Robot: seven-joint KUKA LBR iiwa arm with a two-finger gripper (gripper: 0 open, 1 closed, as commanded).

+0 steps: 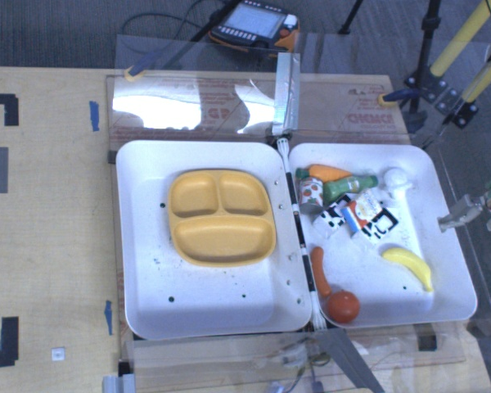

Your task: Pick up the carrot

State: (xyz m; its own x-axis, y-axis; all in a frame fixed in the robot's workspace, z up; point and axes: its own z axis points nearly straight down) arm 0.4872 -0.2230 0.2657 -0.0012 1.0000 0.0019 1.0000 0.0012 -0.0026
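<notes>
— Wooden counter (49,219) is carrying two white bins; what is sitting in them?

— A yellow divided plate (222,217) is lying in the left bin (147,301). The carrot (328,172) is lying at the back of the right bin (450,293), touching a green bottle (349,186); a banana (409,264) and a tomato (341,305) are lying nearer the front.

— Any writing?

— Red print on the cardboard behind is showing, too blurred to read.

— And the hand (458,216)?

— It is hovering at the right bin's right rim; whether wide or narrow, I cannot tell.

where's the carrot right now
The carrot lies at the far edge of the right bin, near the divider between bins, just behind the green bottle.
</notes>
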